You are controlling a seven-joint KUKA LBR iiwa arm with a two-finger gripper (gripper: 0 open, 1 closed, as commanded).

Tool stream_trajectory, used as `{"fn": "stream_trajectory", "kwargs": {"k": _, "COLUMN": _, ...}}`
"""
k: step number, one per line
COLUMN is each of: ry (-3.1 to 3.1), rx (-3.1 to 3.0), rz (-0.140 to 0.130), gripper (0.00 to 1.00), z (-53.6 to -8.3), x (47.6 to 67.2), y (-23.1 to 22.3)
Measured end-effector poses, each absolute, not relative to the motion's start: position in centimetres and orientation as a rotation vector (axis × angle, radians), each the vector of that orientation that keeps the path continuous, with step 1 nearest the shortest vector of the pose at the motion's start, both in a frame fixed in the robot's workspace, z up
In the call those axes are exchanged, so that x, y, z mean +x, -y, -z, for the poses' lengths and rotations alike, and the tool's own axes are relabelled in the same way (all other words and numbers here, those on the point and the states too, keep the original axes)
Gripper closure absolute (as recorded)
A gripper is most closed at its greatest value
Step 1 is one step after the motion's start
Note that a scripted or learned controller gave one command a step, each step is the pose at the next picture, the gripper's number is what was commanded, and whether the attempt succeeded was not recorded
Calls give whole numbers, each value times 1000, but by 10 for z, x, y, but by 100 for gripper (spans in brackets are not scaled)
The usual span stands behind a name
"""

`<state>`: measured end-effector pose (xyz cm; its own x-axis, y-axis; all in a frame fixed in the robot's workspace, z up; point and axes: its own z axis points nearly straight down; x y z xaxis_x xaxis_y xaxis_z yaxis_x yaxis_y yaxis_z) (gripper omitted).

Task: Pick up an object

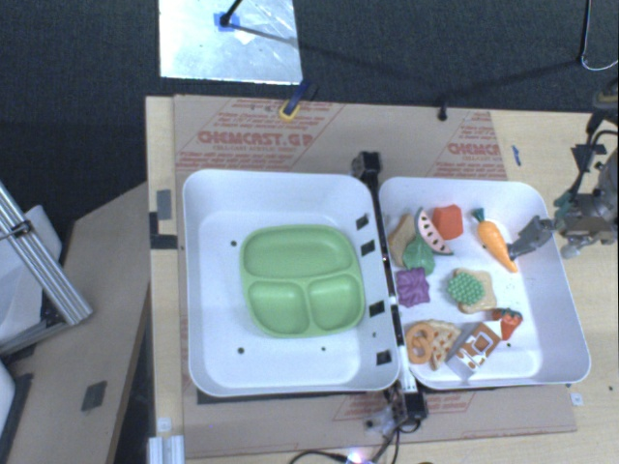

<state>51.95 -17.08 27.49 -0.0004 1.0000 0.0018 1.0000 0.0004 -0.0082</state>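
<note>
Hovering at right bin's [566, 298] right rim: gripper [532, 235], finger state indiscernible, just beside carrot [496, 243]. Left bin [208, 259] bearing green tray [297, 280].

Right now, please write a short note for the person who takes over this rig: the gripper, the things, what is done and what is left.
Gripper: at the right edge of the right bin, beside the carrot; nothing visible between its fingers, open or shut unclear.
Right bin holds the toy foods: carrot, watermelon slice, purple piece, pretzel.
Left bin holds the green divided plate.
Done: nothing picked yet.
Left: grasp and lift one object; the carrot looks nearest.
</note>
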Motion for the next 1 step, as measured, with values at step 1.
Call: {"fn": "stream_trajectory", "kwargs": {"k": 1, "ry": 2227, "rx": -2219, "rz": 1, "gripper": 0, "z": -280, "x": 521, "y": 171}}
